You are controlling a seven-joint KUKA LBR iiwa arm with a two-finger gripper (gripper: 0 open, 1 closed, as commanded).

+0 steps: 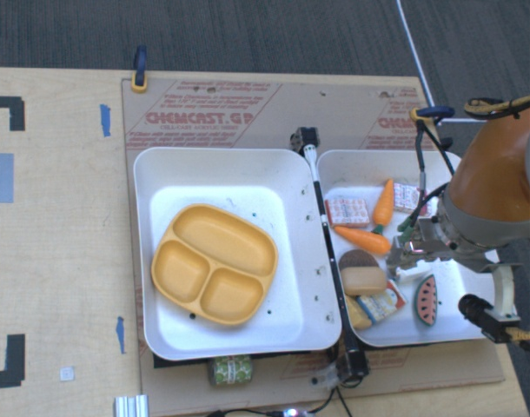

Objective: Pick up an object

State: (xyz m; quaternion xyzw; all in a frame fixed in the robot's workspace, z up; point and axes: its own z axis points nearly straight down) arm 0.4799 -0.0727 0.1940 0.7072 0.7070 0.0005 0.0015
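1. The arm reached in from the right of the frame, and its gripper hung low over the middle of the right bin, among the toy foods.
2. Whether the gripper was spread or pressed together could not be told from this slanted view; nothing was visibly pinched.
3. The candidate objects all lay in the right bin: a carrot just left of the gripper, a second carrot above it, a small packet at upper left of that bin, a brown-and-tan bread piece below the carrot, and a watermelon slice at lower right.
4. The left bin held a yellow divided plate, well apart from the gripper.
5. By my judgement, the step in hand was the descent onto a chosen item, likely the nearer carrot or the bread piece.
6. The next move probably called for closing squarely on one item without nudging its touching neighbours, then lifting straight up.
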